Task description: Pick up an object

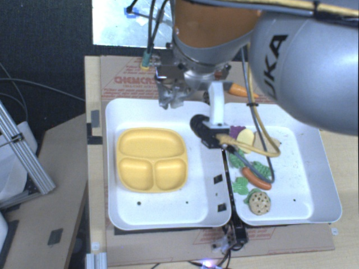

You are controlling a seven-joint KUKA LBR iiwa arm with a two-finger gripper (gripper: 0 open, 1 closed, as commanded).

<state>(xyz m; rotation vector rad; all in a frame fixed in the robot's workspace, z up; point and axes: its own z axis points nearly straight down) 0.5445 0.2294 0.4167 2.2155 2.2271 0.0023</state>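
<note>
My gripper (170, 97) hangs over the far rim of the left bin (129, 217), above and behind a yellow divided plate (151, 159) that lies flat in that bin. Nothing shows held under the gripper. In the right bin (314, 172) a cluster of toy foods lies near the left wall: a purple and yellow piece (245, 134), a green leafy piece (261, 168), a red-orange sausage (257, 180), a small green piece (240, 185) and a speckled cookie (258, 202). The big grey arm hides the far part of the right bin.
An orange carrot-like piece (240, 89) lies just beyond the right bin's far rim, partly under the arm. Both bins rest on a cardboard sheet (120, 80). A metal frame (25, 156) stands at the left of the bench.
</note>
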